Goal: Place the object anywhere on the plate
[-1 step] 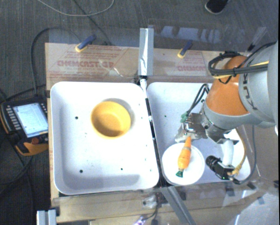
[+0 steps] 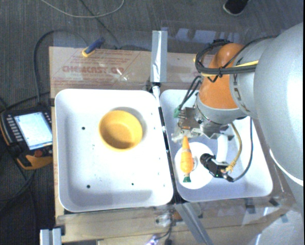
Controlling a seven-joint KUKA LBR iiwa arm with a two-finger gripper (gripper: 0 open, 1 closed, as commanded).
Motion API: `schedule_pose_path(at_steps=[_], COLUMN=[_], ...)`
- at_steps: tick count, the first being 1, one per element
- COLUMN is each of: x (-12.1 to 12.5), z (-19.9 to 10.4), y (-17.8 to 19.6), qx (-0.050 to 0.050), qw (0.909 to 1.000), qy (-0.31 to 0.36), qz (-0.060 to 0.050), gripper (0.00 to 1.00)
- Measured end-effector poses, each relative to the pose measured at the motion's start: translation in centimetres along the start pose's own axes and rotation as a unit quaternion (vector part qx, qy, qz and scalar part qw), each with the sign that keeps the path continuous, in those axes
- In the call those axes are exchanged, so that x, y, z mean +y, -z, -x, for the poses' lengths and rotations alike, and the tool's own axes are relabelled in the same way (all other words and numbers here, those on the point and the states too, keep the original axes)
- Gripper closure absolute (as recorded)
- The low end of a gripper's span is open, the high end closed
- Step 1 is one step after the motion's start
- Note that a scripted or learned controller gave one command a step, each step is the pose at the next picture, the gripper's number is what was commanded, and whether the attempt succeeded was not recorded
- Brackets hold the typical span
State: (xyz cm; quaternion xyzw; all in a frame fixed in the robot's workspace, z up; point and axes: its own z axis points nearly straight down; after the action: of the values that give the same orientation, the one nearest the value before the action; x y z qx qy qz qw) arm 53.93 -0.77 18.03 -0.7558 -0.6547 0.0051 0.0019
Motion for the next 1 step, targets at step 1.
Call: schedule_pose_path(at_steps=[1], x=[4.75], z=[-7.97], y=[8.67], qx=[-0.001], qw=[0.9989], qy=[0.047], qz=[0.002], gripper=[1.00])
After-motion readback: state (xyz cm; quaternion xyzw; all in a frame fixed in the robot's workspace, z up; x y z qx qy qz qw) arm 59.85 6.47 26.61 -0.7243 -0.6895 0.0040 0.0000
